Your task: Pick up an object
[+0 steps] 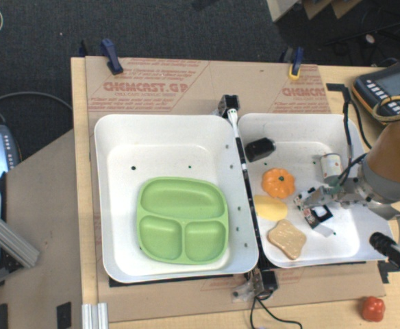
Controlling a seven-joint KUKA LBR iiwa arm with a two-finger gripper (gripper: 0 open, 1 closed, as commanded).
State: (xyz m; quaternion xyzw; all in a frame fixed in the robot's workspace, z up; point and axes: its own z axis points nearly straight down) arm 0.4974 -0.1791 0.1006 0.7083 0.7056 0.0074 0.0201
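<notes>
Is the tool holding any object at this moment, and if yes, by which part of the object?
It cannot be told. The tool is low in the right bin, right of the orange pumpkin, but nothing is clearly seen in it.

two white bins (111,184), one green tray (183,219)

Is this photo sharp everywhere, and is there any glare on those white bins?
Camera view: even, soft lighting, faint shadows; the left bin looks bright but not blown out; the green plate and orange pumpkin are crisp; the gripper looks slightly smeared.
</notes>
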